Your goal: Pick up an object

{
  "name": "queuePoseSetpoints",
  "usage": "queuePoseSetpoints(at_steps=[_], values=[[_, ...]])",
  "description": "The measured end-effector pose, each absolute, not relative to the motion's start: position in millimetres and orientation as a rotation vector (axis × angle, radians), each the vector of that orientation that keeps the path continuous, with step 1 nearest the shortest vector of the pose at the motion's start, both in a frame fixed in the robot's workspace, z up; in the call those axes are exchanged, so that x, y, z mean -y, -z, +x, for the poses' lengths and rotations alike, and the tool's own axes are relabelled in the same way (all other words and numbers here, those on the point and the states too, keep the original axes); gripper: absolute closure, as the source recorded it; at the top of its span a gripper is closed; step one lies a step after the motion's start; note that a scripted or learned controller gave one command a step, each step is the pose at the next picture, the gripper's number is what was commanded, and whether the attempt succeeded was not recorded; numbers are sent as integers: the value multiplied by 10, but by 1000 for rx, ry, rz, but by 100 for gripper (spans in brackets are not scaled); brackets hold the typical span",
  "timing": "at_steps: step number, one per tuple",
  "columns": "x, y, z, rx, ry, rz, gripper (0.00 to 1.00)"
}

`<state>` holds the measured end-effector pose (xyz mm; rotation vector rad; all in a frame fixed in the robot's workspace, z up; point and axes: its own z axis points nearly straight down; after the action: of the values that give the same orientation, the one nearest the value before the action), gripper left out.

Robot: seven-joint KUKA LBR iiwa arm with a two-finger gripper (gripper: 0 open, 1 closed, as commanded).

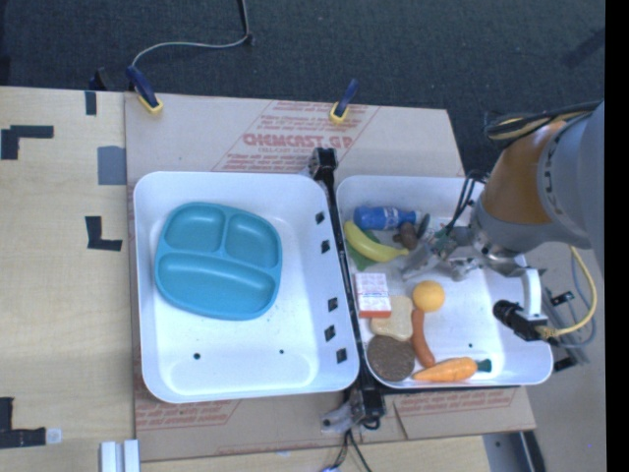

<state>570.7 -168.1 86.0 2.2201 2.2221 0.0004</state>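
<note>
bins [236, 386]: glossy white plastic | tray [218, 261]: smooth blue plastic | bench [59, 293]: wood

Looking like a robotics lab: cardboard sheet [295, 141] sitting clamped to the worktop [59, 293], black tape marks [98, 232], cables trailing across dark carpet [393, 28].

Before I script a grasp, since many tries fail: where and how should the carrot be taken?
Grip the carrot across its thick orange middle, coming straight down. It lies flat along the right bin's near wall, green tip to the right, so the fingers should close across its width; the hot dog crowds its left end.
</note>
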Motion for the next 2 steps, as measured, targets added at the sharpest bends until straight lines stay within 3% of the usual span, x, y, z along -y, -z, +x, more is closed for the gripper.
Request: queuePoseSetpoints(at_steps=[1,2], values=[[1225,-880,5329,-2198,-1,2214,0],[1197,-962,5326,-2208,0,2216,100]])
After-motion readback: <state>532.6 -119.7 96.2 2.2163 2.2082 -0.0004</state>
